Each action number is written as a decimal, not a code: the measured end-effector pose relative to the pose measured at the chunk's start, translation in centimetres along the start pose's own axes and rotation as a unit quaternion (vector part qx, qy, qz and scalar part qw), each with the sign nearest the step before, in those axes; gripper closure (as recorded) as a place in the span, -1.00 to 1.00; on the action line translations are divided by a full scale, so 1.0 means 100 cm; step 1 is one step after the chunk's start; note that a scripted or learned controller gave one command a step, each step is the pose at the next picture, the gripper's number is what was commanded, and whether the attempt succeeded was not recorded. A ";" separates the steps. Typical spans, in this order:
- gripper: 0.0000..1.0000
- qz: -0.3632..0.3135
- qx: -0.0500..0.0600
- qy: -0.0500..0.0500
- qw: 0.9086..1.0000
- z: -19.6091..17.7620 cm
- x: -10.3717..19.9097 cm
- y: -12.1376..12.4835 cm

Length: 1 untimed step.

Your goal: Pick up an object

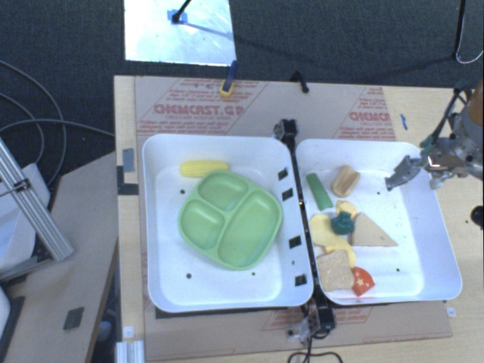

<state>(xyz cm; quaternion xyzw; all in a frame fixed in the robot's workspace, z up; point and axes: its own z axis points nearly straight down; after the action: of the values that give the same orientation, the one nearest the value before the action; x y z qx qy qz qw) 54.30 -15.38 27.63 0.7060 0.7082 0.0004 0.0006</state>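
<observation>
Right bin (442,237): seven toy foods clustered at its left half. One tan bread roll (345,180); one green stick (318,191) beside the divider; one yellow piece (327,231) under a small teal item (343,223); one beige wedge (370,233); one toast slice (335,269); one red piece (362,280) touching the toast. Left bin (162,203): one green three-compartment plate (231,219), tilted, and one yellow corn (203,169) just beyond it. Gripper (401,174) above the right bin's far right part, apart from the foods; whether its fingers are open cannot be told.
</observation>
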 end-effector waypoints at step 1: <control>-1.00 0.001 0.001 0.001 1.000 0.198 0.007 0.018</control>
<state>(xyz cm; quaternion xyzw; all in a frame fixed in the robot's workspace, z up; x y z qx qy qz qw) 56.08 -14.73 7.79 0.7066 0.7076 0.0001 -0.0005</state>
